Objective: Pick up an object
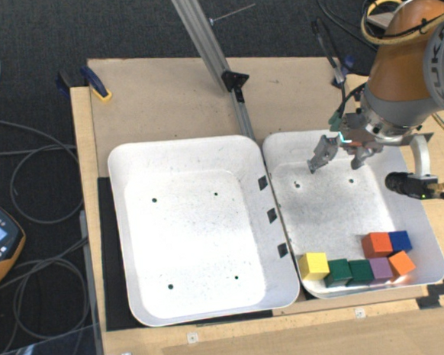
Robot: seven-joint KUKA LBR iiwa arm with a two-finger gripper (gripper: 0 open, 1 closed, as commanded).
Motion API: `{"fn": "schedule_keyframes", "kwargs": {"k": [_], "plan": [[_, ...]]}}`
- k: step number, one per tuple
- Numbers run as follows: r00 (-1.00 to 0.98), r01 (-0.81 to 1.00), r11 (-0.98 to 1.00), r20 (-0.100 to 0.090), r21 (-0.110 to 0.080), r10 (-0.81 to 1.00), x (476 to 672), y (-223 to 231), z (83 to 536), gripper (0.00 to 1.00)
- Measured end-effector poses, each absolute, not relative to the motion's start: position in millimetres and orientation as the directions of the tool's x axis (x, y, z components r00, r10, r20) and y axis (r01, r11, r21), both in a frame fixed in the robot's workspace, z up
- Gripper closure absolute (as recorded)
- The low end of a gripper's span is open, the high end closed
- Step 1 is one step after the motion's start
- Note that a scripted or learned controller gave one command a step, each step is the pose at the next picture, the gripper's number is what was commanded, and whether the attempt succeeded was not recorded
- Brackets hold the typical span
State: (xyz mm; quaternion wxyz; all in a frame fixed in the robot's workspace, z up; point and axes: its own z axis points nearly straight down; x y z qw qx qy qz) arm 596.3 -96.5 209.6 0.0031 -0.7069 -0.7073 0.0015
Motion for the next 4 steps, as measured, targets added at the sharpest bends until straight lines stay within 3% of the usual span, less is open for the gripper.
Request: {"fn": "schedule_keyframes", "kwargs": {"k": [1, 3, 4], "plan": [[0.0, 1.0, 0.0, 0.001, -0.001, 1.0, 597.2, -96.9, 212.2, 0.0], [0.001, 1.0, -0.001, 0.001, -0.008, 1.0, 596.4, -96.9, 117.8, 0.0], [0.0, 1.0, 0.0, 0.001, -0.005, 1.0, 596.1, -96.3, 98.3, 0.0]]}}
